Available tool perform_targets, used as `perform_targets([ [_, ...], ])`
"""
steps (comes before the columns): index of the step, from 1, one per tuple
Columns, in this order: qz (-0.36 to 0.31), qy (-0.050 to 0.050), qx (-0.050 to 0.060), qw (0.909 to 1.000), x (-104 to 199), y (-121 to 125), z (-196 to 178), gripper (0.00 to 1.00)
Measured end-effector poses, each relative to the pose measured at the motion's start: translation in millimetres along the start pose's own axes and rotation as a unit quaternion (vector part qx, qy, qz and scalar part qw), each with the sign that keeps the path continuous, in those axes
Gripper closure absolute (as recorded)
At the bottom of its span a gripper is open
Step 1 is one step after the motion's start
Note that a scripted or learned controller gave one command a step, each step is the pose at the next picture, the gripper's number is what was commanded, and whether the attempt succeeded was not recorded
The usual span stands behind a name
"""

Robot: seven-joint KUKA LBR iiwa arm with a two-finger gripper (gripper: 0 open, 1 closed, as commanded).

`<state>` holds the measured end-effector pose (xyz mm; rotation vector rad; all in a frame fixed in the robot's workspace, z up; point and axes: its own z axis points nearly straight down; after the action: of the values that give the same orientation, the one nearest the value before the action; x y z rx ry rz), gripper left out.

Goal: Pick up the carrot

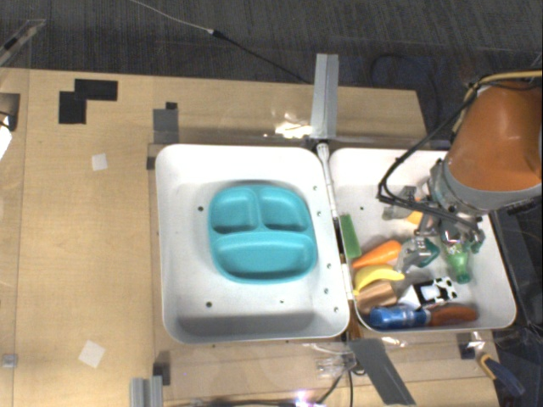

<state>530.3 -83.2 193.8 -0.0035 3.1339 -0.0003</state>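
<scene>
Camera view recorded the gripper (422, 248) in the right bin (506, 308), just right of the carrot (377, 253); its claw state could not be told.

The arm (496, 147) hides part of the right bin (373, 164); the jaws' stance is unclear.

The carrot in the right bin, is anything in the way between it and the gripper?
Nothing visible. The gripper hangs just right of the carrot; the banana lies below it, out of the path.
</scene>
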Motion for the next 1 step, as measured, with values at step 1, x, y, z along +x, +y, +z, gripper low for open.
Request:
perform_targets([
  [1,0.023,-0.002,0.001,0.9997,-51.4,-78.8,-8.4,0.00],
])
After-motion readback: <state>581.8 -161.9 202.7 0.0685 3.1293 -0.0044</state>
